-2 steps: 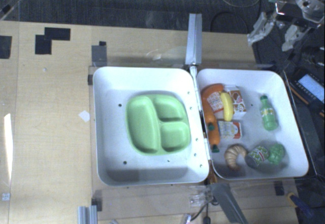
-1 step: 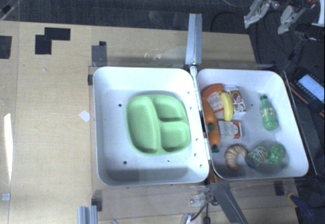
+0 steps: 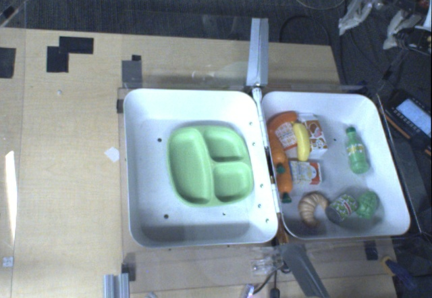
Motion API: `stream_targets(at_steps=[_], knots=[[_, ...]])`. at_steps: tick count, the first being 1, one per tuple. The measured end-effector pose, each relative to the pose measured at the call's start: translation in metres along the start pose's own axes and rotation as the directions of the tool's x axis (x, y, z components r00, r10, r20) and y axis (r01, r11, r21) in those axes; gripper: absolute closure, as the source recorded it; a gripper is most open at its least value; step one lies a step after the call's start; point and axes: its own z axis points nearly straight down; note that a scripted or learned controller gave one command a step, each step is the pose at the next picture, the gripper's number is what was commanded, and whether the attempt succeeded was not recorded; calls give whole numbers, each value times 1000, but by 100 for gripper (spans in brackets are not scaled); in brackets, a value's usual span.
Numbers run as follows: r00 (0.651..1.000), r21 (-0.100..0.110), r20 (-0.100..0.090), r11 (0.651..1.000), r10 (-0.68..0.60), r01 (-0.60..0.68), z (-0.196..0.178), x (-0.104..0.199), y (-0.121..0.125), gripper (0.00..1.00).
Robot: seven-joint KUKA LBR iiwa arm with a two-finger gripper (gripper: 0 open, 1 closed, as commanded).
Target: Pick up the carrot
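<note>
The carrot (image 3: pixel 279 167) is a long orange piece lying along the left wall of the right bin (image 3: pixel 378 114), with its thin end pointing toward the front. A banana (image 3: pixel 302 141) and a small carton (image 3: pixel 305 171) lie close against its right side. My gripper (image 3: pixel 374 21) hangs far off at the top right, outside and beyond the bin's back corner. It is open, its white fingers (image 3: pixel 354 13) spread with nothing between them.
The right bin also holds a reddish-orange sausage-like item (image 3: pixel 283 122), a second carton (image 3: pixel 316 134), a green bottle (image 3: pixel 356 150), a croissant (image 3: pixel 312 207) and a green packet (image 3: pixel 354 207). A green divided tray (image 3: pixel 209 165) sits in the left bin (image 3: pixel 142 155).
</note>
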Motion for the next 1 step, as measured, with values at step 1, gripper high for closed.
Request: stream_targets(at_steps=[1], knots=[[948, 1, 0, 948, 317, -317, 0, -30, 10, 0]])
